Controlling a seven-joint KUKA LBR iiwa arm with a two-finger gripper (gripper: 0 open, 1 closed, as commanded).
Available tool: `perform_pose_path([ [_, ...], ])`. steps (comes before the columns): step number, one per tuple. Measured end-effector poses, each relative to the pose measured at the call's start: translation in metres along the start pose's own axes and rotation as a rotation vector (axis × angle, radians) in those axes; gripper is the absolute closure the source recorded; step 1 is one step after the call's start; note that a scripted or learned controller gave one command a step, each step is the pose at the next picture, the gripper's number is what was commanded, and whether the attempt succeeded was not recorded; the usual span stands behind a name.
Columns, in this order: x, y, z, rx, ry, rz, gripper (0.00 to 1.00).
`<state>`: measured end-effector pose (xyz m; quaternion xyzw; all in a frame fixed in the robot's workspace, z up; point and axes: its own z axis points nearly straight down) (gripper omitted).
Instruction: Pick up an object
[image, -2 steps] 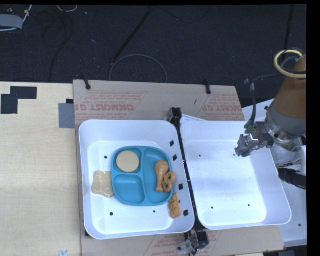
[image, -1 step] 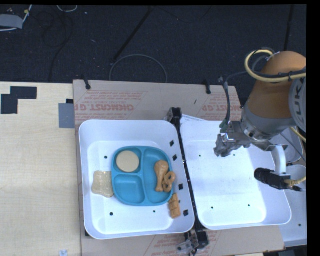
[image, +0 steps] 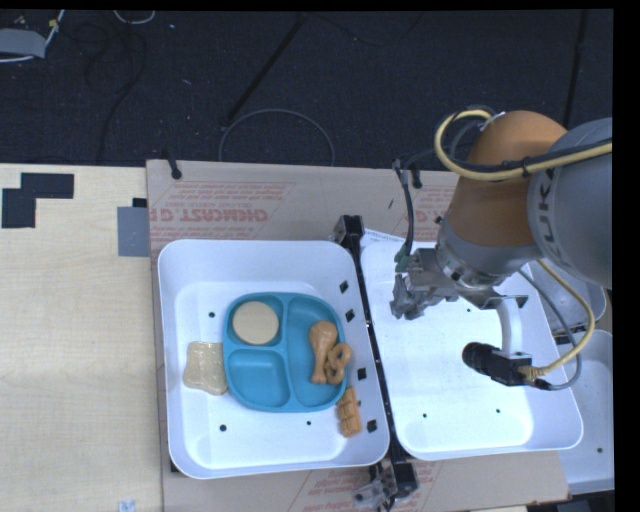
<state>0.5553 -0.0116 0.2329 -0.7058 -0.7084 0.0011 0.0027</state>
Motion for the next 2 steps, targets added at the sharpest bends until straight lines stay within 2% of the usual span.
perform_pose_path([
  [2,0.103,0.006,0.020,-0.001,-0.001,0.000,1.00],
])
